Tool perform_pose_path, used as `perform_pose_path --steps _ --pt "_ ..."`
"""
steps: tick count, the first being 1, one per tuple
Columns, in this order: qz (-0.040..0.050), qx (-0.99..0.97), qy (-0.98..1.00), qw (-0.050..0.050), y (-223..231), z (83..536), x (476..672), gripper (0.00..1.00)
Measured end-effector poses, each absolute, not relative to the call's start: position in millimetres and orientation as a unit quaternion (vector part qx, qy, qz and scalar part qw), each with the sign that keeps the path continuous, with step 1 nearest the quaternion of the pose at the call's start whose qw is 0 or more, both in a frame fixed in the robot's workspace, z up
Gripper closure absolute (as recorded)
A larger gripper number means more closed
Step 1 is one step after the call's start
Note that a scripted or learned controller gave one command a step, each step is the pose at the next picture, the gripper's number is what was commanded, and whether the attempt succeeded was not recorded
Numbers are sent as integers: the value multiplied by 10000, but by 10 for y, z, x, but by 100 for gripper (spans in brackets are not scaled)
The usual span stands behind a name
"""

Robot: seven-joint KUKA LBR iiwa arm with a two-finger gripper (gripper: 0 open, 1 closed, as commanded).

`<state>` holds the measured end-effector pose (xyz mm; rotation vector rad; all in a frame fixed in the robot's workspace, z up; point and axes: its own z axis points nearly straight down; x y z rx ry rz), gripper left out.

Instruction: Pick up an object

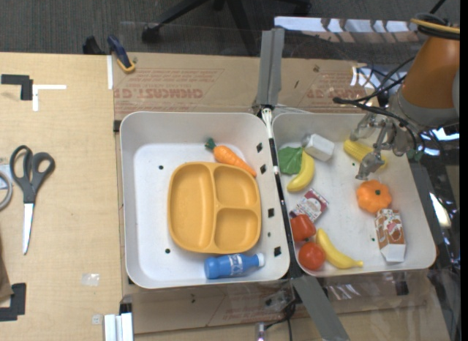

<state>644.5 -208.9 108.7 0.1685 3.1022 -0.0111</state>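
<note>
Left bin (139, 208) holds a yellow divided plate (215, 208), a carrot (232, 157) at its top edge, a blue bottle (232, 265) below it. Right bin (420, 208): arm's gripper (374, 158) low near the back, just above the orange pumpkin (374, 196), beside a small banana (357, 149). Finger state: cannot tell. Milk carton (390, 234), two more bananas (336, 252), tomato (311, 256) lie apart.

Two white bins (139, 186); three bananas (301, 173); two tomatoes (311, 256); one carrot (232, 156); one pumpkin (374, 196); one blue bottle (232, 265); one yellow divided plate (215, 208); one pair of scissors (29, 186).
</note>
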Motion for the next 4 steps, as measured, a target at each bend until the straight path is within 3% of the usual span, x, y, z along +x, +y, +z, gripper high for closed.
perform_pose_path --steps 2,3,4 --pt "-21 1144 9933 192 -1942 1079 5908 0" --pt "0 1405 9901 15 -1796 929 5501 0" --pt "-2 2131 9770 23 -1558 928 5806 0"
